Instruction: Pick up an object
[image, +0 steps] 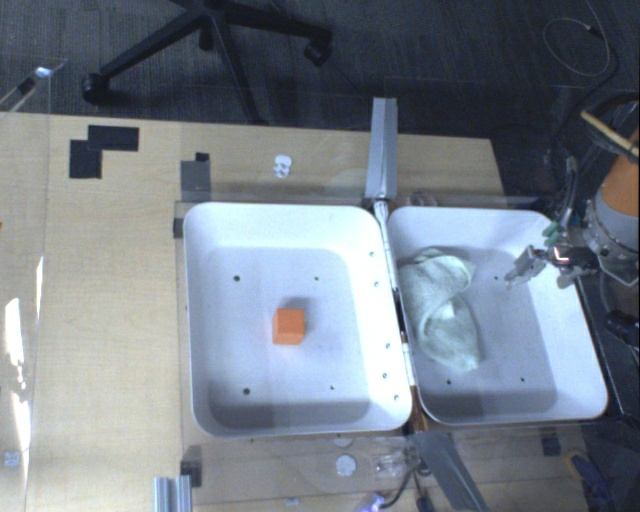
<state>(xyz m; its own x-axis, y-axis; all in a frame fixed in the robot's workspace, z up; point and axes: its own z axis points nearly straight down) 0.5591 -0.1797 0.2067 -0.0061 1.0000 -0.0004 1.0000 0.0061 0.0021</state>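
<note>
Approach step. Fingers (540, 265) over right bin (570, 400) near worktop's right edge, spread, holding nothing. Next: descend onto white cloth (440, 305); orange block (289, 326) lies farther.

One fixed camera looks down at a slant from above the bench (90, 330) — both white bins (200, 300) fill mid-frame, dark floor (450, 70) runs along the top.
</note>
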